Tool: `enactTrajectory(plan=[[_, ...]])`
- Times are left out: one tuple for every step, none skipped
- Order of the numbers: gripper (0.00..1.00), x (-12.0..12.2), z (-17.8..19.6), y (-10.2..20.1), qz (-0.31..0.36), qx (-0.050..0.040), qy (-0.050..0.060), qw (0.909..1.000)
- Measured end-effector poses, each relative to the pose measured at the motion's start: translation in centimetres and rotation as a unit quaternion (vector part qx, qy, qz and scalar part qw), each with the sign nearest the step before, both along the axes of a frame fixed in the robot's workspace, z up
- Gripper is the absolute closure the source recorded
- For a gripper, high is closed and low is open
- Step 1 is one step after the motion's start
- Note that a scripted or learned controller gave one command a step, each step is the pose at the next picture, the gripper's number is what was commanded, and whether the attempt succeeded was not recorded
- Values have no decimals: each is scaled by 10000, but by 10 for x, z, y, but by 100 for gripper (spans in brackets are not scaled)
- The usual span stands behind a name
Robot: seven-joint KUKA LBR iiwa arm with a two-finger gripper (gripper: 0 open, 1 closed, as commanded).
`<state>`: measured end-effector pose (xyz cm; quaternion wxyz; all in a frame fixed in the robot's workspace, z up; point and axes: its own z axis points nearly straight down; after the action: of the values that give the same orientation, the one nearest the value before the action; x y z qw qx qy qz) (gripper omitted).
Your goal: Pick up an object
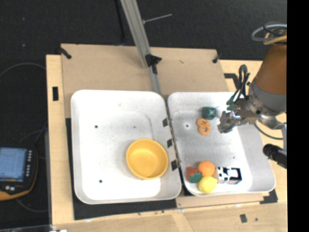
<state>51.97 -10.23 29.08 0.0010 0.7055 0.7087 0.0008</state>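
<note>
Yellow bowl (147,158) glossy plastic; white bins (96,110) smooth, scuffed; bench (116,66) matt board.

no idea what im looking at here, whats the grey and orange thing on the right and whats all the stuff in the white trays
You are looking down at a slant from one fixed camera above a workbench. The grey and orange thing is a robot arm reaching in from the right. At its end is a two-finger pincer, which hangs over the right bin; nothing shows between its fingers.

Two shallow white bins sit side by side. The left bin holds a yellow bowl. The right bin holds a small teal object and an orange ring-shaped piece, both just left of the pincer. In its near corner lies a cluster: an orange ball, a yellow ball, a red and green piece and a black and white block.
</note>
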Motion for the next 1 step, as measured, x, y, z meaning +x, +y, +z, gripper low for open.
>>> enactTrajectory(plan=[[100,0,-18,43,-2,1,8,10000]])
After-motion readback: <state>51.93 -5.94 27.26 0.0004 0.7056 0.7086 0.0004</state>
